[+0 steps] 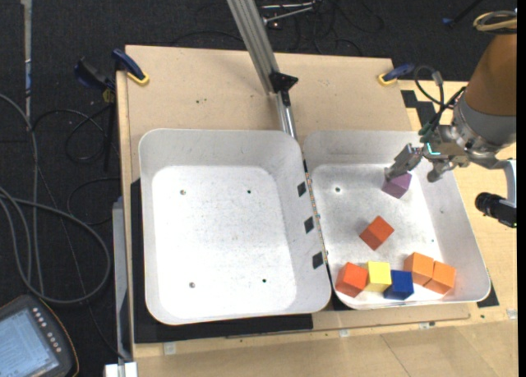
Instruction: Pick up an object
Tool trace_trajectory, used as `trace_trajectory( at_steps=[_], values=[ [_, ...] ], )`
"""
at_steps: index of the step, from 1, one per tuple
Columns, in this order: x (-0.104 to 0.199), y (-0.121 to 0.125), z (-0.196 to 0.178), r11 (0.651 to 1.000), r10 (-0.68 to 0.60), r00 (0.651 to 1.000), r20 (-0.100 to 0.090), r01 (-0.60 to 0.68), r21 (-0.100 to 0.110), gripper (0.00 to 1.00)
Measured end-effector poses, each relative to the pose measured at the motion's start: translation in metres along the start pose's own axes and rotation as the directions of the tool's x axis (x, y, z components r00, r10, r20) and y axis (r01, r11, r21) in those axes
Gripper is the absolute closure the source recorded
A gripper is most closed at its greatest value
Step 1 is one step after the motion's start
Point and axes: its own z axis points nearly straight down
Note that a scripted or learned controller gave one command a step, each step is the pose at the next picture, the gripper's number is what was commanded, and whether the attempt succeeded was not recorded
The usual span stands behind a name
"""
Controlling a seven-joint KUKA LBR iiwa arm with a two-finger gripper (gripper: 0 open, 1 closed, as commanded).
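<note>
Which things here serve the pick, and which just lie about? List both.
In the job: gripper; purple block at its fingertips; right bin.

Lying about: lone orange block; front row of orange, yellow and blue blocks; left bin; clamps.

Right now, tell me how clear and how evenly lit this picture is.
Camera view: even, soft light; the blocks, like the orange block, cast only faint shadows on the right bin; no strong glare on the left bin. Focus is fair, though the gripper by the purple block looks slightly soft, and the dark floor hides detail.
</note>
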Motion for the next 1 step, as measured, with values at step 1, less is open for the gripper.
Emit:
trace_trajectory(
  at_steps=[1],
  values=[
    [0.0001,0.0005,-0.0021,1.0,-0.001,1.0,0.001,0.001,-0.003,0.0]
  ],
)
